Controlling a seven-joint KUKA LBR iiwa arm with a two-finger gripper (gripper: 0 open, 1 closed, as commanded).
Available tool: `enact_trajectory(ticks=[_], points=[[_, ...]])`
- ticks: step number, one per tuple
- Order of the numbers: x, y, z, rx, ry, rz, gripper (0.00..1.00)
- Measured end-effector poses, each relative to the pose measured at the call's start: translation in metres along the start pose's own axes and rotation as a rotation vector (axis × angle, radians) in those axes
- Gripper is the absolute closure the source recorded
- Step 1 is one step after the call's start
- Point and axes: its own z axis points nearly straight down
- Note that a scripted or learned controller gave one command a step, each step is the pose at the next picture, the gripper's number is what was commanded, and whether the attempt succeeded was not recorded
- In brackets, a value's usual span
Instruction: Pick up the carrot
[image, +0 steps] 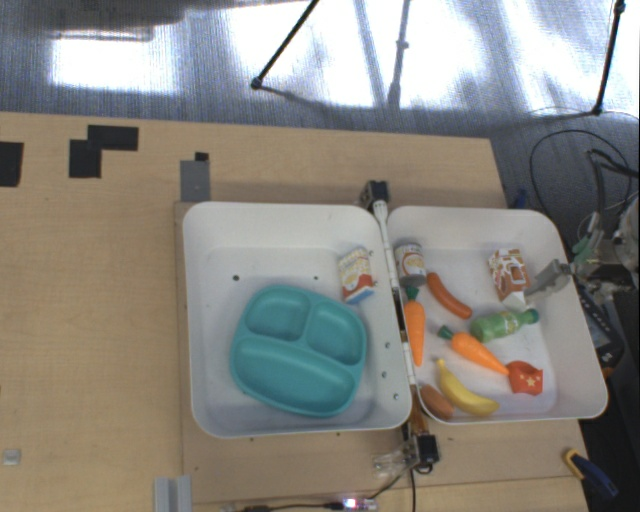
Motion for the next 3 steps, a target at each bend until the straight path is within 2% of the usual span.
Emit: enact_trajectory(ticks=[1,2,3], points=[[0.034,0.028,0.159,-0.003,0.001,0.252,0.00],[0.059,-0.017,0.159,-0.006,0.001,0.247,0.00],[0.101,-0.025,0.158,-0.012,-0.004,0.127,0.00]])
